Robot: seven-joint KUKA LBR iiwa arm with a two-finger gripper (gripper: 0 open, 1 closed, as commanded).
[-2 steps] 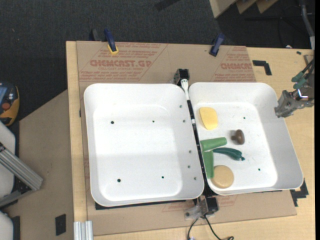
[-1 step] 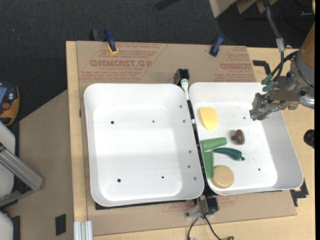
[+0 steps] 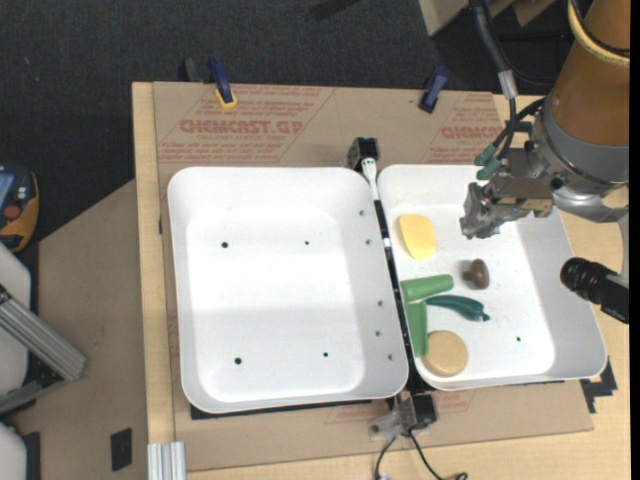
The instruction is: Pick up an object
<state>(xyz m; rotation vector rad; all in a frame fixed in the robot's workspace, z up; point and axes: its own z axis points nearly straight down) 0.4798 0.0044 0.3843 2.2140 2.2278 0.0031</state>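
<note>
The right bin [image 3: 530, 353] holds a yellow block [image 3: 417, 236], a small brown lump [image 3: 475, 274], a light green L-shaped piece [image 3: 420, 303], a dark green curved piece [image 3: 462, 308] and a tan round disc [image 3: 446, 352]. My gripper [image 3: 480, 223] hangs over the upper middle of this bin, to the right of the yellow block and just above the brown lump. Nothing shows between its fingers.
The left bin [image 3: 270, 388] lies beside the right one, with a black hinge strip [image 3: 385, 258] between them. Blue clamps [image 3: 222, 83] sit at the back of the cardboard base. A black knob [image 3: 590, 280] juts in at the right edge.
</note>
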